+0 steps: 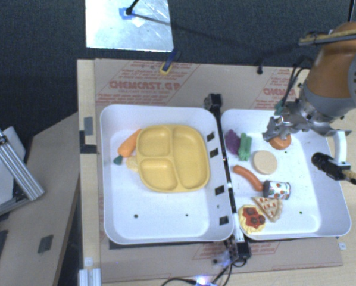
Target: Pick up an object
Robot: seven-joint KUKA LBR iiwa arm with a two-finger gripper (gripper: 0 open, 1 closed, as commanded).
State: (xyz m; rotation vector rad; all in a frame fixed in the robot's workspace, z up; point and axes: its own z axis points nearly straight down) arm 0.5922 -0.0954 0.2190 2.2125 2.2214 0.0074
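Observation:
My gripper (277,130) hangs low over the back of the right bin (321,219), directly above a small orange round piece (281,142) that it partly hides. Whether it touches that piece is unclear. Close by in the same bin lie a beige disc (264,161), a green piece (244,146) and a purple piece (231,139). Further forward are an orange sausage (247,176), a small patterned cup (278,189) on its side, a pizza slice (269,207) and a round red-topped piece (252,218).
The left bin (160,225) holds a yellow divided plate (169,158) with a carrot (128,143) at its left edge. A black cylindrical part (327,164) sticks into the right bin from the right. A ridge (222,159) divides the bins.

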